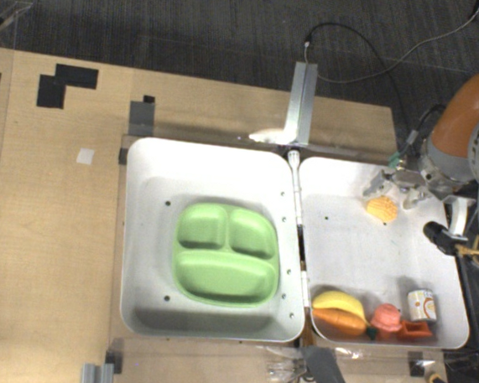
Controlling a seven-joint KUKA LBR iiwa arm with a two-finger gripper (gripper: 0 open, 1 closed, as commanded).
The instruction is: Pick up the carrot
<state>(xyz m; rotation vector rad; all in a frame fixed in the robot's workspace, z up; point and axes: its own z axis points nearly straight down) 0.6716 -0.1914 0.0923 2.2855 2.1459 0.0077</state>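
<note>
Orange carrot (pixel 341 321) lies at the near edge of the right bin (pixel 360 249), close to its front-left corner, on its side, untouched. Yellow banana (pixel 340 303) sits on top of it or pressed against its far side; can't tell which. Just to the right along the same front wall: a pink toy item (pixel 387 317), a red-orange block (pixel 416 330) touching it, and a small can (pixel 421 305) lying just behind. All crowded along the front wall.

Pincer (pixel 402 187) is at the far side of the same bin, well apart from the carrot, hovering over or at a yellow textured piece, maybe corn (pixel 382 209). Fingers look spread and nothing sits between them; the corn-like piece lies just below and left of the tips, contact unclear. Arm (pixel 473 125) comes in from the right, orange band above the wrist.

Left bin (pixel 144 219) holds a green divided plate (pixel 227 253), nothing on it. Both bins rest on the wooden bench (pixel 41 235).

Progress, judged: nothing done on the task so far. Carrot not reached, not gripped, not lifted. Left to do: travel across the bin to the front-left corner, come down on the carrot, close, lift. Banana crowding and the bin wall beside it likely make the grasp tight.
</note>
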